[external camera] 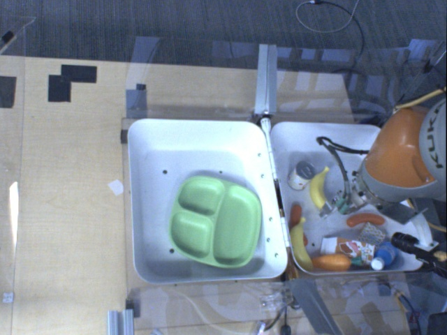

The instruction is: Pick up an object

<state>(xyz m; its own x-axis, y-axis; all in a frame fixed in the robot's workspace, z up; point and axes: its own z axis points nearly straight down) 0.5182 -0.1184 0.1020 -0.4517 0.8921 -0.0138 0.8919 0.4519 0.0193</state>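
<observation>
My gripper [341,202] hangs low in the right bin [349,137], under the arm's orange band [398,155]. It sits just right of a yellow banana [319,187] and left of a red sausage [365,220]. A small grey-topped can [302,173] stands left of the banana. Along the bin's left and front sides lie a second banana [299,246], a small red piece [296,213], an orange carrot [332,262], a colourful packet [360,250] and a blue-capped bottle [384,257]. Nothing is visibly held.
The left bin [150,187] holds a green divided plate [216,220]. A metal divider [264,82] runs between the bins at the back. Cables loop over the right bin's far side [335,149]. Wooden bench top lies to the left.
</observation>
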